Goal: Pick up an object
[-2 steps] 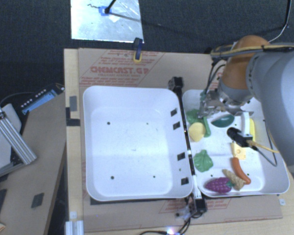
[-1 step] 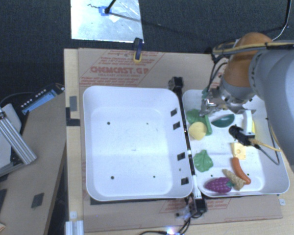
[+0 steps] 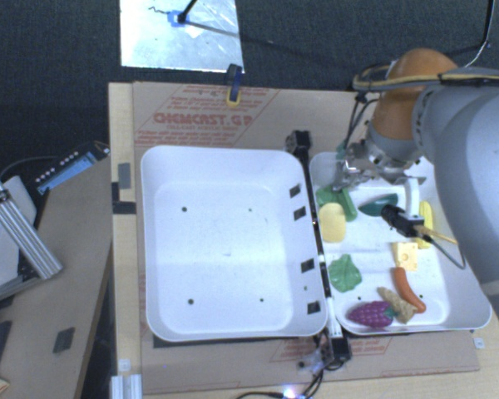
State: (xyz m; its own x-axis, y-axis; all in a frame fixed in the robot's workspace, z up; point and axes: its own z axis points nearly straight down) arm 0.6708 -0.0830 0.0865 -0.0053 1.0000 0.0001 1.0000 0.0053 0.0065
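Grey metal gripper [image 3: 349, 177] sits low over the right bin [image 3: 466, 306], far-left corner; its grip state cannot be determined. The pale yellow block [image 3: 333, 221] lies just nearward, beside a green piece [image 3: 337, 198], long axis running near-far.

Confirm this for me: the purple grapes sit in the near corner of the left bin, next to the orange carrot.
Not quite. The purple grapes do lie in a near corner beside the orange carrot, but in the right bin, not the left bin. The camera view shows them with the other toy foods, near the divide between the bins.
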